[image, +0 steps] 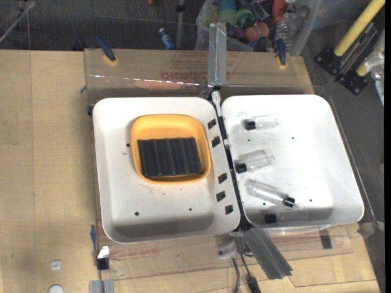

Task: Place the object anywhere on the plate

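Observation:
An orange plate [144, 127] lies in the left bin [116, 212], and a black ribbed rectangular object [169, 157] rests on it, covering most of its middle. Three clear plastic tubes with black caps lie in the right bin [336, 157]: one at the back [261, 123], one near the divider in the middle [255, 162], and one toward the front [269, 193], lying at a slant.
A divider [221, 157] with black tabs runs between the two bins. A clear box of colourful toys [256, 8] stands behind the bench. A yellow bar [363, 18] leans at the back right. Wooden bench top surrounds the bins.

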Available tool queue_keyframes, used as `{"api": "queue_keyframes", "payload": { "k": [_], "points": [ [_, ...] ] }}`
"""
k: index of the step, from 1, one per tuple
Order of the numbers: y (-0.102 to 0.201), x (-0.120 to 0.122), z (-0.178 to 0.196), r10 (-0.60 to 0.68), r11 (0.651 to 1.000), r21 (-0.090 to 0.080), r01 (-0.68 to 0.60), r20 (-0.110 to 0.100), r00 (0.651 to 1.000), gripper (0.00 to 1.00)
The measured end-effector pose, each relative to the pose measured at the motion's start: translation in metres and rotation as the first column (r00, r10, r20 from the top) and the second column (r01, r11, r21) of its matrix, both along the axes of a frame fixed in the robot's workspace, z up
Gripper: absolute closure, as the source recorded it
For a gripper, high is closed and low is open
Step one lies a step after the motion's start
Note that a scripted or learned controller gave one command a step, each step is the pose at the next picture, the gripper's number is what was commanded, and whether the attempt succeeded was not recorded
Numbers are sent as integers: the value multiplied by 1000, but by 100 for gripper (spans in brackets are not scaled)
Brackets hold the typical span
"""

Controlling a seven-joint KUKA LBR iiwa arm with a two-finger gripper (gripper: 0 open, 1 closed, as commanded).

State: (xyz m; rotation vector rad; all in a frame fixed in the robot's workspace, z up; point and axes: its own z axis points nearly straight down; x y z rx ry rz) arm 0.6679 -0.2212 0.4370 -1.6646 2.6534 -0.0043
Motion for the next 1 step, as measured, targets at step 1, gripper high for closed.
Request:
{"api": "queue_keyframes", "payload": {
  "k": [1],
  "points": [
    [0,0,0,172,985,-2,-172,-1,985,100]
  ]
}}
